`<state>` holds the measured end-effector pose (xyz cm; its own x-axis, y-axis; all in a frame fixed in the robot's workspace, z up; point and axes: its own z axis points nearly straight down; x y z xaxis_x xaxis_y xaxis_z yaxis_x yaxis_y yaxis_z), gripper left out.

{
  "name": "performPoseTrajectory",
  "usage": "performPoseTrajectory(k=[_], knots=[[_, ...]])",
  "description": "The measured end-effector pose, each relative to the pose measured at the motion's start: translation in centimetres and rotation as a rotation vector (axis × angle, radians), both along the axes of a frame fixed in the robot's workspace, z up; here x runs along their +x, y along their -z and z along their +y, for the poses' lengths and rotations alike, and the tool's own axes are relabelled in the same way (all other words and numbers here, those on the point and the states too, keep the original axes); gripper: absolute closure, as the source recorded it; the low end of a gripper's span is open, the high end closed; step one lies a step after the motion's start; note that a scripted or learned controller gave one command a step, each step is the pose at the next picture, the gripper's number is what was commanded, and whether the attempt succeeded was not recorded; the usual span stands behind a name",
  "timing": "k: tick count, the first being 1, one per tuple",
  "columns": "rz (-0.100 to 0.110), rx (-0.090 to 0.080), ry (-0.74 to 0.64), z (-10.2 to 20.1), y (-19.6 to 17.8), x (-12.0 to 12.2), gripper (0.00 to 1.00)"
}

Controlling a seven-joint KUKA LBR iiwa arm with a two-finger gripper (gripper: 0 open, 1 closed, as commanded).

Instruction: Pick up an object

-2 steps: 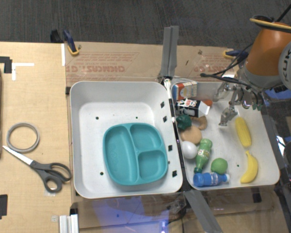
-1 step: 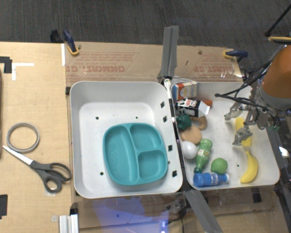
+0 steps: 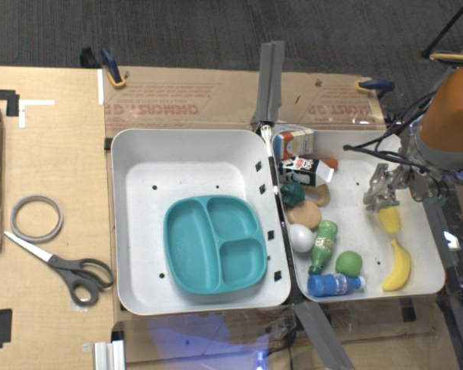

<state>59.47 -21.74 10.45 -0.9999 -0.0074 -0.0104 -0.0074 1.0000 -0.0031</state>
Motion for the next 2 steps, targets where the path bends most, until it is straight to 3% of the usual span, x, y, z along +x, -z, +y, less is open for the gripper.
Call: performPoseTrajectory(k=[1, 2], knots=[[0.01, 0.004, 0.015, 5.5, 1.3, -10.5, 1.0], [0.007, 0.005, 0.183, 12.3, 1.3, -11.6, 1.0]])
